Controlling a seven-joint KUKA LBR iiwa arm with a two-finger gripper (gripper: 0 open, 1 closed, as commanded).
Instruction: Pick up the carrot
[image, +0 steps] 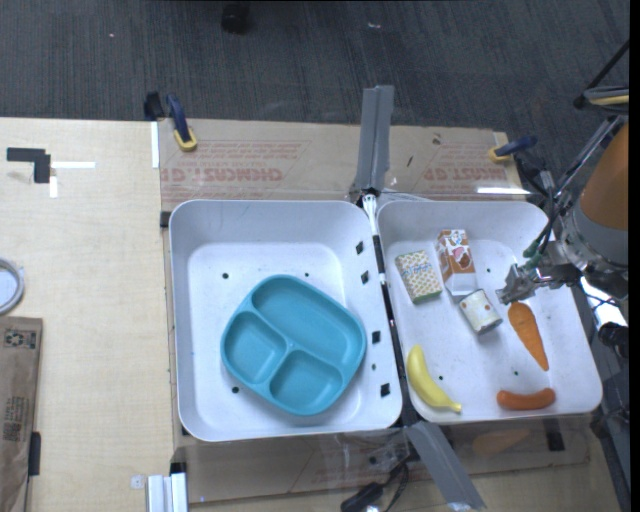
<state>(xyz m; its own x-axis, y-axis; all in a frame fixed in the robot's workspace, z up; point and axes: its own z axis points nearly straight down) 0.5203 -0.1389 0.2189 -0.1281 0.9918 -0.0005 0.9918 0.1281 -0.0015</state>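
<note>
The orange carrot (529, 336) lies in the right bin (440, 215), near its right wall, with its thick end toward the back and its tip pointing to the front. My gripper (515, 285) hangs just above and behind the carrot's thick end, reaching in from the right. It sits between the carrot and a small white can (481, 311). Nothing is visibly held in it.
The right bin also holds a yellow banana (431, 380), a reddish sausage (525, 399), a pale green packet (418, 275) and a red-and-white carton (457, 255). A blue divided plate (292, 345) lies in the left bin (190, 300).
</note>
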